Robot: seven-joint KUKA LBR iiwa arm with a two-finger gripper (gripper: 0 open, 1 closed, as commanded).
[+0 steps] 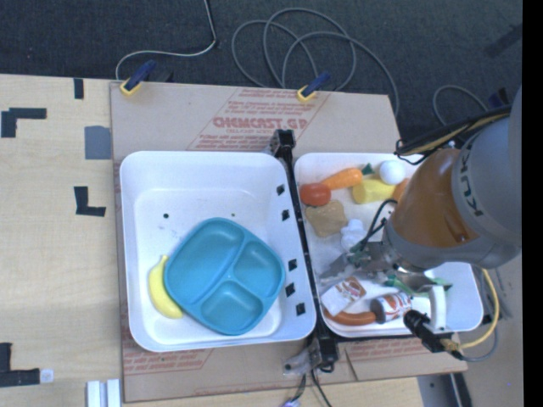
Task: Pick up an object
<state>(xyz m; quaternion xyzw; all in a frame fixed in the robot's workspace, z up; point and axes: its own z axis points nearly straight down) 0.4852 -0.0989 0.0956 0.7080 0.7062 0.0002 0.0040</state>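
Note:
The right bin (465,310) holds several small items. At its far end lie an orange carrot (339,179), a red tomato (315,194), a yellow piece (371,192) and a white ball (391,171). A tan lump (327,219) sits just below the tomato. Near the front wall lie a red-and-white packet (345,292) and a brown sausage (356,317). My gripper (356,257) hangs low over the middle of this bin, between the tan lump and the packet. The grey and orange arm (441,210) hides the bin's right part.
In the left bin (136,176) a blue divided plate (225,275) lies over part of a yellow banana (161,293). A black divider (293,219) separates the bins. Cables loop on the dark floor beyond the bench.

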